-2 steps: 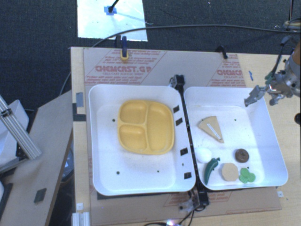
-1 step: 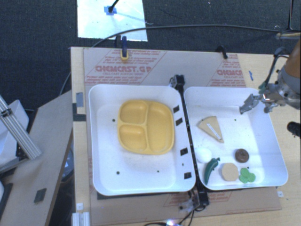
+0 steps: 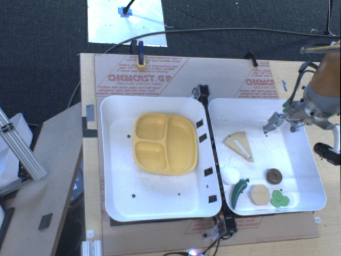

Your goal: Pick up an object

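Hovering gripper (image 3: 277,122), fingers seemingly spread, nothing between; cheese wedge (image 3: 238,144) long axis diagonal, tip lower-right.

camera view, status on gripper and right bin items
Gripper over right bin, upper part, nothing between fingers. Wedge, white ball, green pepper lying untouched. Nothing blocking.

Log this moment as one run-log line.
gripper: above right bin, upper part | holding: nothing seen | yellow plate: left bin
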`<action>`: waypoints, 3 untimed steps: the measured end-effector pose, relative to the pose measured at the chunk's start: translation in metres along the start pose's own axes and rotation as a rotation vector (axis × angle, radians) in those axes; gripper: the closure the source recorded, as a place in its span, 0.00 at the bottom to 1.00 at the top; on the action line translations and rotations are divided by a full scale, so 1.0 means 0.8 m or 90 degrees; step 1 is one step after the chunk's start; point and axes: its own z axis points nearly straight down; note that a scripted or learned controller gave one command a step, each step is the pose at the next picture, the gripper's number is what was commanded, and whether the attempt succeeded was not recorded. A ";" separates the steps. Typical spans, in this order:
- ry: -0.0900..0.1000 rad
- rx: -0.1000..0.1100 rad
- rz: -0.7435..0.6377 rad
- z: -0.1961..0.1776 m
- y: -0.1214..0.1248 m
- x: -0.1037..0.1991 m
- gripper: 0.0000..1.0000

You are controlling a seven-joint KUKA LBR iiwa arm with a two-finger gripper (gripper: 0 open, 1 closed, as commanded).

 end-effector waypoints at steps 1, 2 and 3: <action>0.000 0.000 0.002 0.056 -0.009 0.000 0.00; -0.001 -0.004 0.001 0.039 -0.007 -0.001 1.00; -0.001 -0.004 0.000 -0.024 0.000 0.010 1.00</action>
